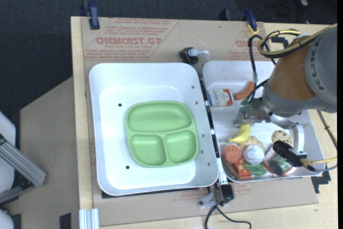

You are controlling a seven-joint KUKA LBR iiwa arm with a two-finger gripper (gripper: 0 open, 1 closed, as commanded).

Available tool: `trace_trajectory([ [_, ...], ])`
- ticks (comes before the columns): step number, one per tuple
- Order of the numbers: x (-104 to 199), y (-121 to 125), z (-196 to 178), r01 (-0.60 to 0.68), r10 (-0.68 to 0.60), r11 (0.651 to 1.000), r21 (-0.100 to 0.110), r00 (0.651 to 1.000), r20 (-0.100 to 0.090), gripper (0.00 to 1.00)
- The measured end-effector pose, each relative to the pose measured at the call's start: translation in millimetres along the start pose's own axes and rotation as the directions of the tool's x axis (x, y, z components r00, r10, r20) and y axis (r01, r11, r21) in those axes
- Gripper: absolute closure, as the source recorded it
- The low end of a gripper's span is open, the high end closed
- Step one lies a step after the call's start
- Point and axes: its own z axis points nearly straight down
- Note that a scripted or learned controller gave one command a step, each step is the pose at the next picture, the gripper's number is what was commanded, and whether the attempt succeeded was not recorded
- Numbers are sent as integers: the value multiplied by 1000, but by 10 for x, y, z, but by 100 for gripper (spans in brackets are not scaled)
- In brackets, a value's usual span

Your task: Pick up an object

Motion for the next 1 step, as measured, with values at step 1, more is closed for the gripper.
trace_trajectory([
  [1, 786, 351, -958, 11, -11, 1000, -9, 1000, -1, 100],
])
